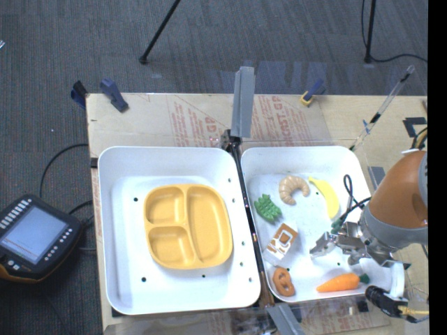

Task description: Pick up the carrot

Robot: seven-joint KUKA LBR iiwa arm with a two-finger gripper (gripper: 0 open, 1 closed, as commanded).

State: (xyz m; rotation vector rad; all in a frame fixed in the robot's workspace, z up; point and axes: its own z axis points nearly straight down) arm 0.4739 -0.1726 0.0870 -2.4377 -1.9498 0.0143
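Robotics lab — tripod legs [162,26], teach pendant [33,237].

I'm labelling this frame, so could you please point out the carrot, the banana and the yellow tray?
carrot [338,283], camera view, middle of its orange body.
banana [326,194], camera view, middle of its curve.
yellow tray [207,223], camera view, floor of its large compartment.
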